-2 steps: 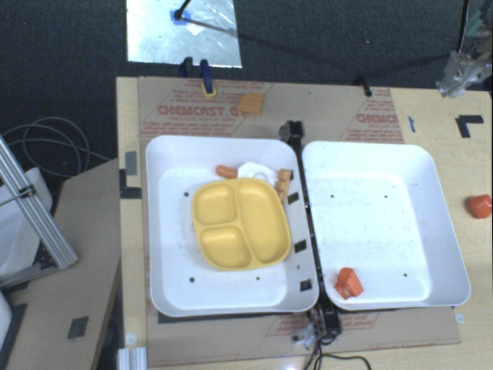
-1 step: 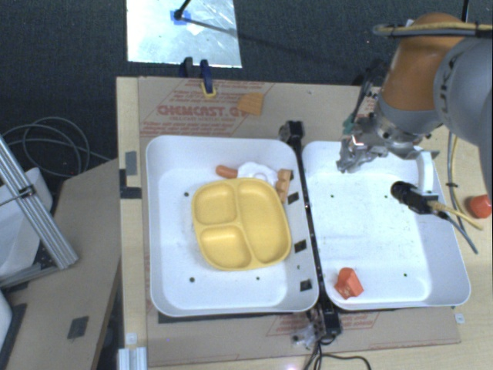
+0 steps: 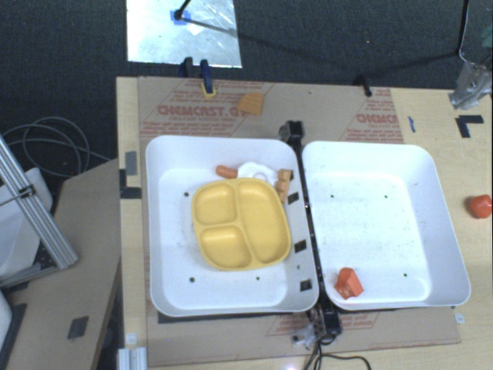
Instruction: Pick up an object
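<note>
A yellow divided plate (image 3: 240, 224) lies in the middle of the left bin (image 3: 166, 230). Behind it sit a small orange sausage-shaped piece (image 3: 226, 172), a white ring-like item (image 3: 256, 173) and a small tan block (image 3: 284, 179). An orange-red block (image 3: 348, 282) rests in the near left corner of the right bin (image 3: 439, 206). My gripper (image 3: 471, 85) shows as a grey shape at the far right edge, above the bench and well behind the right bin, away from all the objects.
Another orange-red piece (image 3: 480, 206) lies on the bench just right of the right bin. A tan block (image 3: 250, 103) sits on the cardboard behind the left bin. A shiny sheet (image 3: 183, 21) lies on the dark floor beyond. Cables run along the front.
</note>
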You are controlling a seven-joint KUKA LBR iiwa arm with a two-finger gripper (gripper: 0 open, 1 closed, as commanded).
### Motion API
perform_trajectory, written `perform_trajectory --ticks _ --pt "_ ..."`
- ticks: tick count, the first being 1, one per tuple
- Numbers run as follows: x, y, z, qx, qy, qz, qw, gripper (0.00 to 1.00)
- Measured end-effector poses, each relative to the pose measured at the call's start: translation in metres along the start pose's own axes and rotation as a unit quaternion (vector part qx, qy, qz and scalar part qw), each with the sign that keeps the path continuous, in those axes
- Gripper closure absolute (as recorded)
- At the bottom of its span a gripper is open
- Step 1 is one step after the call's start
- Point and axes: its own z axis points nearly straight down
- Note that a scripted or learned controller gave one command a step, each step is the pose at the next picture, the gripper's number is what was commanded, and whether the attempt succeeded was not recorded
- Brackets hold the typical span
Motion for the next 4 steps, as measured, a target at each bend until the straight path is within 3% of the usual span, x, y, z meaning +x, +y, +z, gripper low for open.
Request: perform_trajectory --ticks 1,2,3,4 --pt "0.063 0.016 0.303 0.015 0.004 -0.004 0.9999 1.00" --pt "0.024 0.010 0.103 0.000 0.000 -0.001 1.0000 1.00" --pt "0.031 0.002 0.308 0.016 0.003 -0.001 0.9999 1.00" --pt "0.030 0.005 0.299 0.010 0.002 -0.001 0.9999 0.00"
